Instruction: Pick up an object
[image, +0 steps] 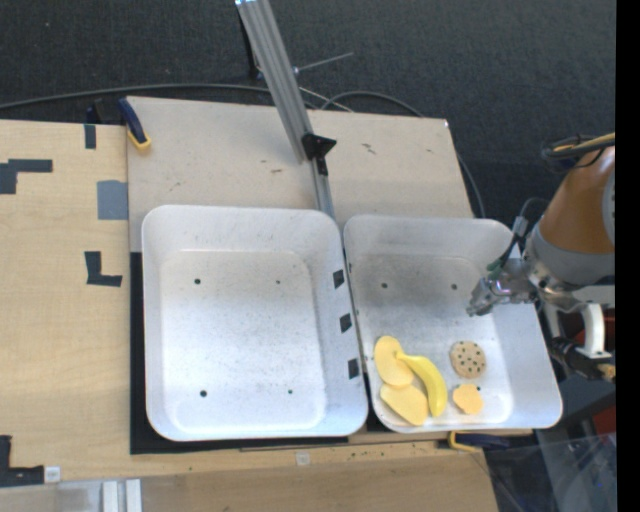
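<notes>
Banana (428, 380) and cookie (467, 358) in right bin (420, 250), gripper (484, 297) above

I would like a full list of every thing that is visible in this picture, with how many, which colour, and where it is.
banana: 1, yellow, right bin, near its front edge
flat yellow pieces: 2, yellow, right bin, left of the banana, one behind the other
cookie: 1, tan with dark spots, right bin, right of the banana
small orange piece: 1, orange, right bin, in front of the cookie
bins: 2, white, side by side on the bench
metal rail: 1, grey, slanting from the top edge down to between the bins
clamp: 1, blue and yellow, back left of the bench
arm: 1, grey with orange band, right side
claw: 1, dark grey, over the right bin's right part, behind the cookie
</notes>
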